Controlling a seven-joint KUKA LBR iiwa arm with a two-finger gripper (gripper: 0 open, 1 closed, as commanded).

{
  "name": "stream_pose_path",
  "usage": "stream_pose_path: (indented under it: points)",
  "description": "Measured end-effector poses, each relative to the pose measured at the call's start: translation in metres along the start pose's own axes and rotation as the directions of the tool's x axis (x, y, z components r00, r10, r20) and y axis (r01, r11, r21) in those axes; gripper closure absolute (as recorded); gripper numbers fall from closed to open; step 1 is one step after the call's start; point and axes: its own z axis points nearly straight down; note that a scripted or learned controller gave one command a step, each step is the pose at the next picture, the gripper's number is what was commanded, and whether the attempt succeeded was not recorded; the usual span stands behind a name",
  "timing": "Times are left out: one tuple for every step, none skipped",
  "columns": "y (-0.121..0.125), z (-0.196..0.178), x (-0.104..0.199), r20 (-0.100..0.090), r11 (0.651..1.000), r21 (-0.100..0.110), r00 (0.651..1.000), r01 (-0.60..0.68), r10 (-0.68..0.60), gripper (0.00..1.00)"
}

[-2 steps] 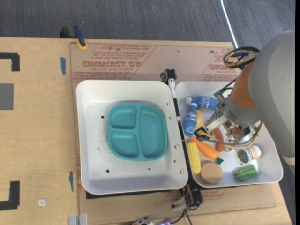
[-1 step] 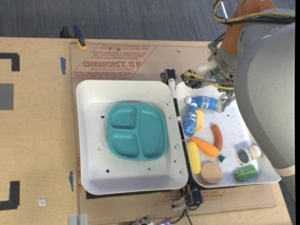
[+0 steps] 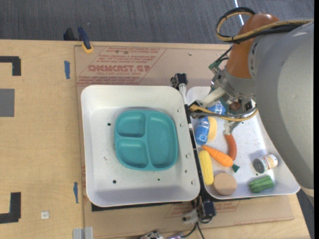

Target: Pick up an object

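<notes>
Big and grey, the robot arm fills the right side; its gripper hangs low over the right bin, but I cannot tell its state; toys lie in that bin: a carrot, corn, a blue bottle, a green pepper; a teal plate sits in the left bin.

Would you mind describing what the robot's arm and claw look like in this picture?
The arm is bulky, smooth and light grey, with a rounded orange band above the wrist. Black and yellow cables loop over the band. The claw below is a compact dark metal assembly with more yellow cable around it; its finer details are hard to make out.
</notes>
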Motion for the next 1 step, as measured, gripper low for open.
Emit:
stream_pose_path:
  points:
    - [-0.0178,-0.0002,-0.0612,-0.001,0.964,-0.001,0.964,0.267,-0.267,0.00]
